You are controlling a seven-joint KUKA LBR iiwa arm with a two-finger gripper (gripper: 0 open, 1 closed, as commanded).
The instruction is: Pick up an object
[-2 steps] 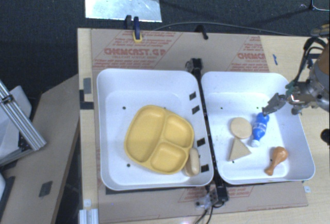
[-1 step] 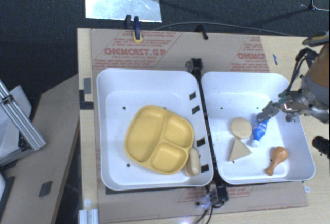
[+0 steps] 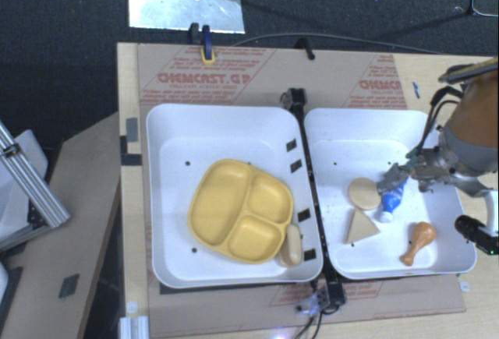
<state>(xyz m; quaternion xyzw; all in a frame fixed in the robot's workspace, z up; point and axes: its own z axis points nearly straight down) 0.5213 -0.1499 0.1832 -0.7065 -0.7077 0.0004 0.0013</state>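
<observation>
1. My fingers (image 3: 399, 174) sit low in the right bin (image 3: 343, 131), toward its right wall; whether they are parted or closed I cannot tell; nothing is clearly gripped.
2. Likely target: the blue-and-white tube (image 3: 391, 198); it lies directly below and touching my tips, long axis slanting toward the bin's near edge.
3. Neighbours: a round tan disc (image 3: 362, 193) just beside the tube on its left; a pale wedge (image 3: 361, 227) nearer the front edge; a toy drumstick (image 3: 418, 240) toward the front right corner.
4. Room is tight on the disc side, freer toward the right wall; judgement: a straight descent along the tube suits best.
5. Left bin (image 3: 179, 127) holds a yellow divided tray (image 3: 242, 210); the counter (image 3: 234, 76) carries both bins.
</observation>
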